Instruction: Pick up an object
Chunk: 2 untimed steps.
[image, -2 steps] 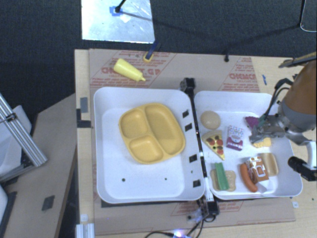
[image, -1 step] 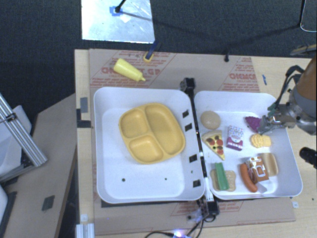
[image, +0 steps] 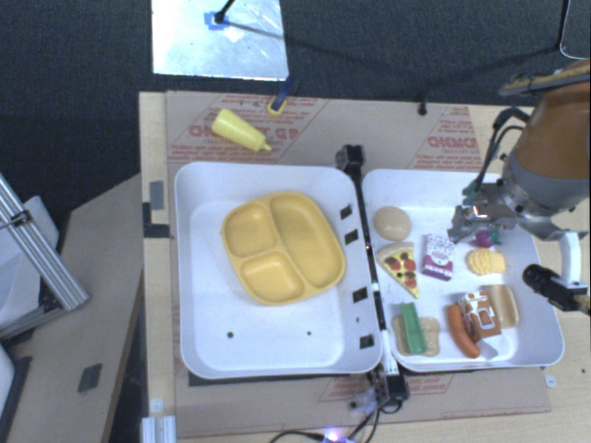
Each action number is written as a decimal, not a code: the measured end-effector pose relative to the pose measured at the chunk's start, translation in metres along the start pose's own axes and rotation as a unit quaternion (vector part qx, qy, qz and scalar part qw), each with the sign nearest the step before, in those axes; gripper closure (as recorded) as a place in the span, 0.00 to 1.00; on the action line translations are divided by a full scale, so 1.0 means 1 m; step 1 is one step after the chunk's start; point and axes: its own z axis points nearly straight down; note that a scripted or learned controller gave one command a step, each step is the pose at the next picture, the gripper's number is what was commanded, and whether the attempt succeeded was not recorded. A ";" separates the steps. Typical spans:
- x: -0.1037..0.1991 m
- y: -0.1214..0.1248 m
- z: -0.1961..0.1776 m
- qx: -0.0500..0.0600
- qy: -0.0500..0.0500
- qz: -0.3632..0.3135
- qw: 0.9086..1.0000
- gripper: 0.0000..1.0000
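Hovering over right bin (image: 545, 344), end effector (image: 473, 218) beside purple toy (image: 484, 239); finger spread unclear.

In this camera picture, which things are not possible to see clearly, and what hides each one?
- Gripper: its fingers are too small and blurred to tell whether they are open or shut.
- Small purple toy in the right white bin: partly covered by the gripper, so its shape is unclear.
- Grey arm with orange band: cut off by the right edge.
- Print on the small purple-and-white packet: too small to read.
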 end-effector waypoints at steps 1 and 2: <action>0.062 0.008 0.008 0.002 0.001 0.000 1.000 1.00; 0.121 0.011 0.004 0.002 0.001 0.000 1.000 1.00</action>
